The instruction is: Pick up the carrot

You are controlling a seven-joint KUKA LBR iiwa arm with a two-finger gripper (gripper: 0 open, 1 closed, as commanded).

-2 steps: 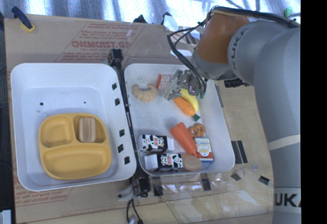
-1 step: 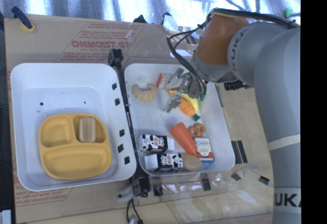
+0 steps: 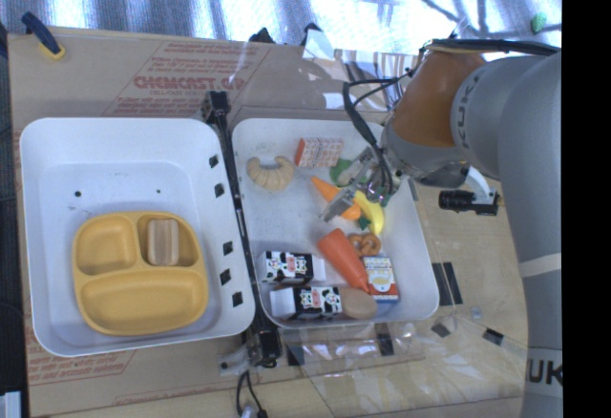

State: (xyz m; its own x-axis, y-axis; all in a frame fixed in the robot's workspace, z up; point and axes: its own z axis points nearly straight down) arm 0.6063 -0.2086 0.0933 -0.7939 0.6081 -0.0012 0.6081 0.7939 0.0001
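A tapered orange-red carrot point(image 3: 342, 259) lies in the right bin point(image 3: 412, 244), pointing toward its front right corner. My gripper point(image 3: 348, 192) is low over the middle of that bin, up and slightly right of the carrot and apart from it. A smaller orange piece point(image 3: 326, 186) pokes out from under the gripper on its left side, and a yellow banana point(image 3: 371, 215) lies just below it. The wrist hides what is directly beneath the gripper.
The right bin also holds a croissant point(image 3: 271, 172), a small patterned box point(image 3: 318, 152), a pretzel point(image 3: 365, 242), two cow-print cartons point(image 3: 288, 265), a red box point(image 3: 382, 278) and a cookie point(image 3: 361, 305). A yellow divided tray point(image 3: 95, 297) sits in the left bin point(image 3: 57, 158).
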